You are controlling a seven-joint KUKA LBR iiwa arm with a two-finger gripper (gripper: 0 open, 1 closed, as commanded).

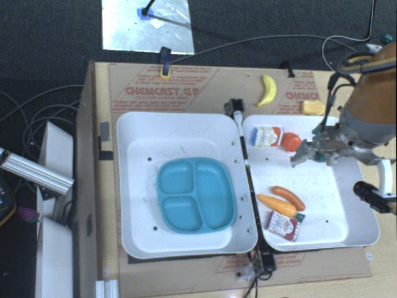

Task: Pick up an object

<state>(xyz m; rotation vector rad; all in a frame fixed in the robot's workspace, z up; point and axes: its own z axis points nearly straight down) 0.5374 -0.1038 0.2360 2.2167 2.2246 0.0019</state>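
Observation:
The right bin (356,228) holds several toy foods. A red tomato (291,142) lies at the back beside a white carton with a red and blue label (266,136). Nearer the front lie an orange carrot (276,205), a red-orange sausage (288,197) and a red packet (283,225). My gripper (302,152) hangs over the middle of the right bin, just right of and below the tomato. It is open with nothing between its fingers. The grey wrist and orange band (372,98) rise to the right.
The left bin (136,141) holds a blue divided plate (195,194). A yellow banana (268,90) and a yellow block (313,107) lie on the cardboard behind the right bin. A black divider clamp (236,109) sits between the bins. Cables run along the back.

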